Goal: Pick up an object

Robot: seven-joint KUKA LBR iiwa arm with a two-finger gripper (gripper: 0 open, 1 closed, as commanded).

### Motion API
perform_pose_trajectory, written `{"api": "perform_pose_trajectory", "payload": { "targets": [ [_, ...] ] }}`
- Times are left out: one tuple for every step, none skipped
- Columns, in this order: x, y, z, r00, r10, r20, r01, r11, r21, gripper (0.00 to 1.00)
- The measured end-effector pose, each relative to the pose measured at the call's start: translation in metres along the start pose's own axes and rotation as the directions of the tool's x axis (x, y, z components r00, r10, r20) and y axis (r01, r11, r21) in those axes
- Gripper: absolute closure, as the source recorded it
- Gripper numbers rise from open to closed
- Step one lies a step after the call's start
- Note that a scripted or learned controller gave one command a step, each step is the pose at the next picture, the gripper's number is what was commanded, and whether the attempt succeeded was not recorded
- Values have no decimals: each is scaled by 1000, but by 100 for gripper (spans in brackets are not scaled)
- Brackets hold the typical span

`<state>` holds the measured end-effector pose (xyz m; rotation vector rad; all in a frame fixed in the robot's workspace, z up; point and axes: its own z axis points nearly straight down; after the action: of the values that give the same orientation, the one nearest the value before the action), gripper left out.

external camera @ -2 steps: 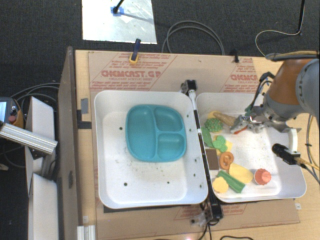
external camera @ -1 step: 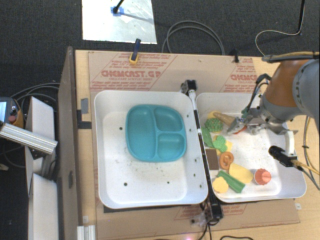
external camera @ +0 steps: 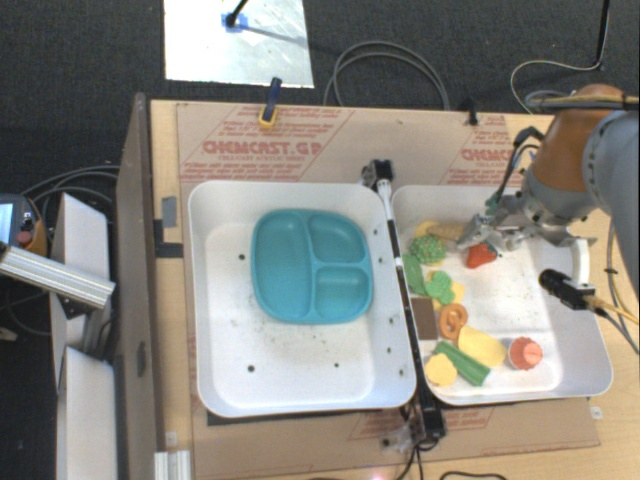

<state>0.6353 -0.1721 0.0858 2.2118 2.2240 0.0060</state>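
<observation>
My gripper (external camera: pixel 487 230) hangs low over the back of the right bin (external camera: pixel 580 368), at the end of the grey arm with its orange band (external camera: pixel 580 128). A small red toy (external camera: pixel 482 256) lies right beneath and in front of the gripper, touching it or nearly so. Left of it are a green broccoli-like piece (external camera: pixel 428 249) and a pale yellow piece (external camera: pixel 435 230). Toward the bin's front lie a green piece (external camera: pixel 438 287), an orange ring (external camera: pixel 453 318), a yellow piece (external camera: pixel 481 346), a green stick (external camera: pixel 466 363), a yellow lump (external camera: pixel 440 370) and a red-orange piece (external camera: pixel 525 352).
A teal divided plate (external camera: pixel 310 266) lies in the left bin (external camera: pixel 230 368). A brown block (external camera: pixel 424 318) sits against the wall between the bins. A black part (external camera: pixel 563 288) juts over the right bin's right side. Cables run behind the bench.
</observation>
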Motion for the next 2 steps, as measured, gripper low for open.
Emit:
{"api": "perform_pose_trajectory", "payload": {
  "targets": [
    [32, -45, 1, 1000, 4, -1, -4, 1000, 8, 0],
    [6, -10, -173, 1000, 1, 4, -1, 1000, -8, 0]
  ]
}}
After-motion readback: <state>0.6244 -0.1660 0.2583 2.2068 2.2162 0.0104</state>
